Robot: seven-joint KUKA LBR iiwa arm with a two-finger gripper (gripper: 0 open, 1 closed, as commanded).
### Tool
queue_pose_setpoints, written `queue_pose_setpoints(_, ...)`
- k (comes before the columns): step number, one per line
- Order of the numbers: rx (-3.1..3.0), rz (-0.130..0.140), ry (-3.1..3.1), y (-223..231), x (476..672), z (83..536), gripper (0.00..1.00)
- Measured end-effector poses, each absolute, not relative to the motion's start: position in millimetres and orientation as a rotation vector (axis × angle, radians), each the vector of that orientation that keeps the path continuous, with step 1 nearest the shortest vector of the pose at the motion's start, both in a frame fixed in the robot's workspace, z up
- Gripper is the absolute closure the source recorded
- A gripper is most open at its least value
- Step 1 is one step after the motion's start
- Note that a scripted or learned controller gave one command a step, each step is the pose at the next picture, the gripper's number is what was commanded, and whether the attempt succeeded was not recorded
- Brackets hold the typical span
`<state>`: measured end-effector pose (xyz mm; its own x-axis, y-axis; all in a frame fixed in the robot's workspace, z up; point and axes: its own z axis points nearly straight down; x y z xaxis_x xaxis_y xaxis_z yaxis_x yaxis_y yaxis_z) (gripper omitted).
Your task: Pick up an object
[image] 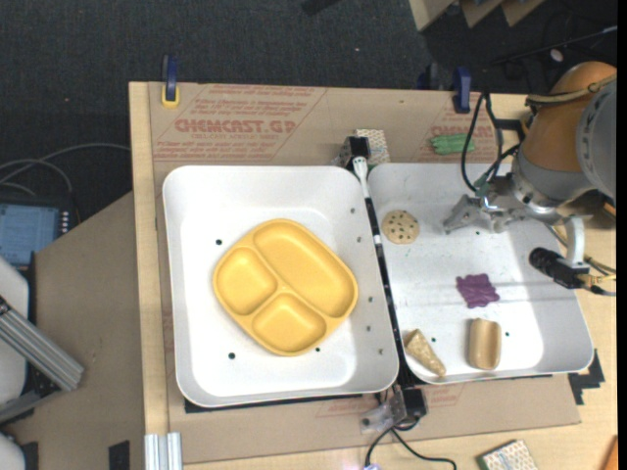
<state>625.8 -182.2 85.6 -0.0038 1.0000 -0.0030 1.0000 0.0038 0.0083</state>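
- Grey metal two-finger gripper (470, 213) hovers over the right white plastic bin (549, 355), fingers splayed wide, gripping nothing.
- Round speckled cookie (400, 227) lies just left of it.
- Purple grape-like cluster (477, 289), tan bread roll (483, 344), pale wedge (425, 352) sit nearer the front.
- Arm's upper part is cut off at right.
- Yellow three-compartment plastic tray (284, 285) sits in the left white bin (191, 292).

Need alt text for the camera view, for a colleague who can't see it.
The end effector hangs over the right bin, above a cookie, purple piece, tan block and wedge. The left bin holds a yellow divided tray.
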Motion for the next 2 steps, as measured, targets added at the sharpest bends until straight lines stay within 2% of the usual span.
queue_pose_setpoints(1,2.230,-0.006,2.223,-174,531.3,84,0.00)
queue_pose_setpoints(2,2.220,0.003,2.218,-174,536.8,96,1.00)
